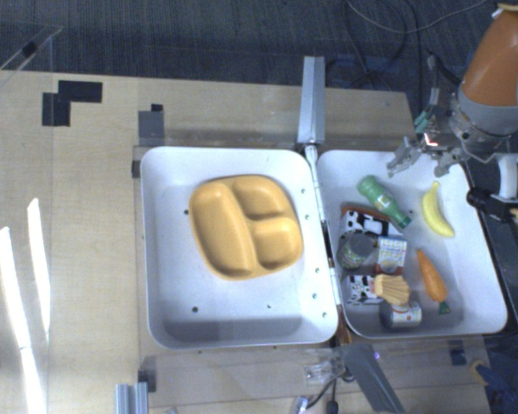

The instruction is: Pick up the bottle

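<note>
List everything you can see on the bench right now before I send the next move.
bottle: 1, green, right bin, far middle
banana: 1, yellow, right bin, right of bottle
carrot: 1, orange, right bin, right side
cans: 2, grey, right bin, middle and near edge
divided plate: 1, yellow, left bin
bins: 2, white, side by side
tool: 1, grey, above right bin's far edge, holding nothing

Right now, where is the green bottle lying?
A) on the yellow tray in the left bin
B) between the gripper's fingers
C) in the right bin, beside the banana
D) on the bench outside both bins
C: the green bottle lies in the right bin, just left of the banana, with the gripper above it.
</note>
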`<act>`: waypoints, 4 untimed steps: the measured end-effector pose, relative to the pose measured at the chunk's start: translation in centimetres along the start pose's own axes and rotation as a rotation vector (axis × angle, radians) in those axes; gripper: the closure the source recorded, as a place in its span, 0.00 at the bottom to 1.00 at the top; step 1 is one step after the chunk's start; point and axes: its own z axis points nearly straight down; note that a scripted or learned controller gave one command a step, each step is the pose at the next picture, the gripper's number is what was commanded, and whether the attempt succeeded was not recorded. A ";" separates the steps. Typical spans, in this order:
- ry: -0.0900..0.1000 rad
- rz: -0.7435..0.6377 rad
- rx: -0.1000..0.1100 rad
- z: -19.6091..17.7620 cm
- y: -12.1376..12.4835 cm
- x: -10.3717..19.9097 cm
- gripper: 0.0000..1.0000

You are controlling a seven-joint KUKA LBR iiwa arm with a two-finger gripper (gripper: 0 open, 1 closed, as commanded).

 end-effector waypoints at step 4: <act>0.000 0.225 -0.003 0.1 3.2 5.3 1.00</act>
